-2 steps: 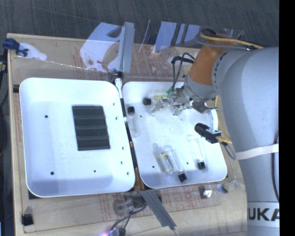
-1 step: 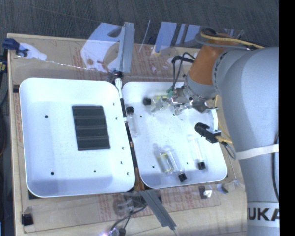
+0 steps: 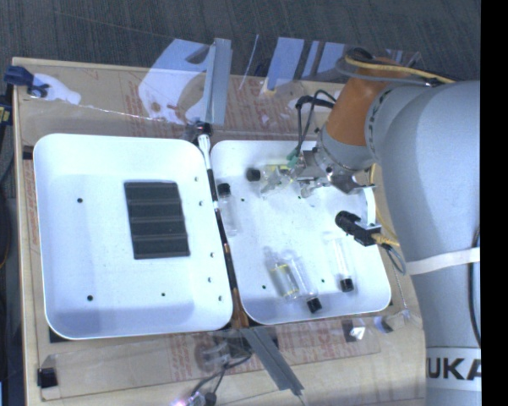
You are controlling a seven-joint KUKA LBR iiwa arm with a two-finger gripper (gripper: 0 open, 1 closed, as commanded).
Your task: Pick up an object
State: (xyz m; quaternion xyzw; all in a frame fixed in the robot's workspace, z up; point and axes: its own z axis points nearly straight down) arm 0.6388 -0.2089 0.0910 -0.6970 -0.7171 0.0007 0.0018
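- One gripper [image 3: 308,176] hangs low over the right bin [image 3: 368,299], toward that bin's 12 o'clock edge; its fingers blur into clear clutter beneath them, so whether they stand apart or together cannot be told.
- Just at 9 o'clock of the gripper lies a small clear item [image 3: 273,178], too glassy to name, with a dark cap [image 3: 253,174] beside it.
- Grey arm [image 3: 423,167] with its orange band [image 3: 352,117] covers the bin's 3 o'clock side and runs off the frame; white letters "UKA" [image 3: 453,368] show on it at the lower right, the word cut off.
- Right bin holds clear vials: one with a black cap [image 3: 224,194] along its 9 o'clock wall, a pair [image 3: 289,279] near 6 o'clock, another [image 3: 342,269] toward 4 o'clock.
- Left bin [image 3: 68,155] holds a black ribbed rectangular block [image 3: 156,219], lying flat near its middle.
- Writing on the wooden bench [image 3: 110,100] is too faint to read.
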